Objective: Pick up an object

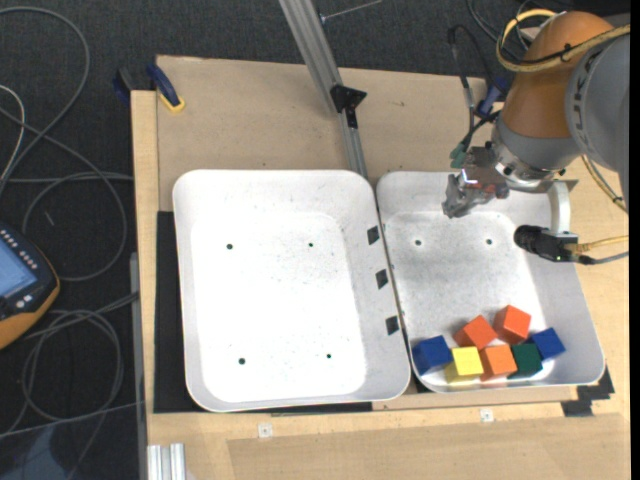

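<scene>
**Ana:** Camera view first: the gripper [458, 206] hangs over the far end of the right bin [440, 258], well apart from anything it could lift.

**Ben:** Where are the candidates, then?

**Ana:** All bunched in that bin's near right corner. A blue cube [431, 353] sits at the left of the cluster, a yellow cube [466, 363] just beside it, two orange cubes [479, 332] stacked around the middle, a red-orange cube [516, 321] further right, a green cube [526, 357] and a second blue cube [547, 343] at the right end. They touch or nearly touch, likely because the bin's curved corner herds them together.

**Ben:** And the jaws?

**Ana:** Too small and dark at this slant; she cannot tell whether they are parted or closed. Nothing visible sits between them.

**Ben:** So the pick is not yet begun?

**Ana:** That is the reading. The arm [555, 78] reaches in from the right, wrist pointed down, so a descent here meets bare bin floor. The left bin [200, 208] offers nothing to grab. The tight packing looks like the risk: fingers may wedge between neighbours.
</scene>
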